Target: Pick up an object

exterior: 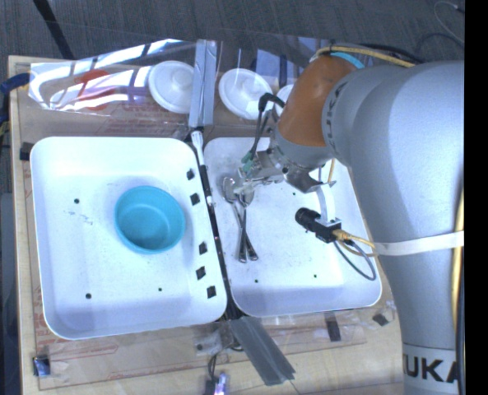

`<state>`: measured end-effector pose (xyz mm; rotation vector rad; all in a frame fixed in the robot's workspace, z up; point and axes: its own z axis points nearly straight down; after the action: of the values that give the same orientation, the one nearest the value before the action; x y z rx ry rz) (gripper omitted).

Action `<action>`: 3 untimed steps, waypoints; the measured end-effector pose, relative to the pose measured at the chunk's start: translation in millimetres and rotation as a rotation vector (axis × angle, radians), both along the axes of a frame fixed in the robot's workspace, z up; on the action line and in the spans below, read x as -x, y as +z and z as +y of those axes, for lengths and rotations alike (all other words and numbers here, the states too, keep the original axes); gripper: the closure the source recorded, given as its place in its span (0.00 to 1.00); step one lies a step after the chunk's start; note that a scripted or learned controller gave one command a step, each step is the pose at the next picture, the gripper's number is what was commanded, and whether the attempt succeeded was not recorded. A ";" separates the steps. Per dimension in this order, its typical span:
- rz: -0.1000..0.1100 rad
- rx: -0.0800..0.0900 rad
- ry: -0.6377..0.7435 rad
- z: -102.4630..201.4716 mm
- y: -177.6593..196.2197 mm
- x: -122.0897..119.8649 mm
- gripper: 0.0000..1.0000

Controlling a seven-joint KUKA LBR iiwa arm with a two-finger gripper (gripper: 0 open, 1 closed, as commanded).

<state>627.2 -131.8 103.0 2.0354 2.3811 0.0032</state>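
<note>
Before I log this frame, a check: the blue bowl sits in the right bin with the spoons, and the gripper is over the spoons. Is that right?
Not quite. The camera view shows the blue bowl in the left bin, alone. The spoons lie in the right bin, and the gripper is over their upper ends, as you said.

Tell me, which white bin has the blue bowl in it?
The left bin holds the blue bowl. The right bin holds metal spoons instead.

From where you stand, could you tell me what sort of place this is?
Probably a robotics lab's grasping bench: a KUKA arm reaches over two white bins, one with a blue bowl, the other with a spoon, cables trailing around.
</note>
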 end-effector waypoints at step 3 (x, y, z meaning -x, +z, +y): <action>-0.007 0.003 0.004 0.2 10.1 -0.9 0.00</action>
<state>628.2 -131.6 113.1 2.0265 2.3795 0.0068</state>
